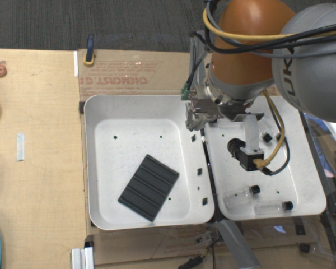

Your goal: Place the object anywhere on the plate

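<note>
**Desk:** Where does the arm stand?

**Photographer:** The grey arm (pixel 316 49), with its orange band above the wrist, reaches over the right bin (pixel 312 175). Its tool (pixel 199 125) hangs at the rim the two bins share, toward the back corner of the right bin.

**Desk:** Spread or pressed together?

**Photographer:** I cannot tell. The wrist covers it from above.

**Desk:** And the object?

**Photographer:** A clear object (pixel 267 208), faint against the white, lies on the floor of the right bin along its front edge, toward the front right corner. Small black parts show on it. It sits well apart from the tool.

**Desk:** The plate?

**Photographer:** A black ridged plate (pixel 149 186) lies flat in the left bin (pixel 95 150), turned on a diagonal, near the front edge. The object is not yet on it; each lies in its own bin.

**Desk:** Around the bins?

**Photographer:** Brown cardboard (pixel 129 77) lies under both bins on a pale wooden table (pixel 39 167). A blue clamp (pixel 89 48) grips the cardboard's back left corner.
</note>
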Robot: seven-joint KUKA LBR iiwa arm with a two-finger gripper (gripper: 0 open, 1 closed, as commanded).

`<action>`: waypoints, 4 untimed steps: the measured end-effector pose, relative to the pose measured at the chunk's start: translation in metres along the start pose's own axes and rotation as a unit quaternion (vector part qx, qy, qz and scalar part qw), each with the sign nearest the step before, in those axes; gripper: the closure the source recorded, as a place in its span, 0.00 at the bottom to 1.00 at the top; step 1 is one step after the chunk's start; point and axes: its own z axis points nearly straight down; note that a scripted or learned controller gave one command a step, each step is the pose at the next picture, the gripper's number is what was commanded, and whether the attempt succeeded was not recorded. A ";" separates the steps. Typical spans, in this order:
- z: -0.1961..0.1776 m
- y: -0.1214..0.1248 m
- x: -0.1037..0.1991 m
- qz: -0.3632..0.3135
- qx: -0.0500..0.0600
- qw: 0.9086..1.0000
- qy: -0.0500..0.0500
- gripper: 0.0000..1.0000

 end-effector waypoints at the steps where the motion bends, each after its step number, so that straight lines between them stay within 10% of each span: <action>1: -0.076 0.063 0.020 0.196 -0.001 0.981 0.000 1.00; 2: -0.018 -0.003 0.023 0.025 0.000 1.000 0.000 1.00; 3: -0.098 0.115 -0.002 -0.139 -0.002 0.990 -0.001 1.00; 4: 0.001 0.050 0.024 -0.221 -0.001 0.975 0.000 1.00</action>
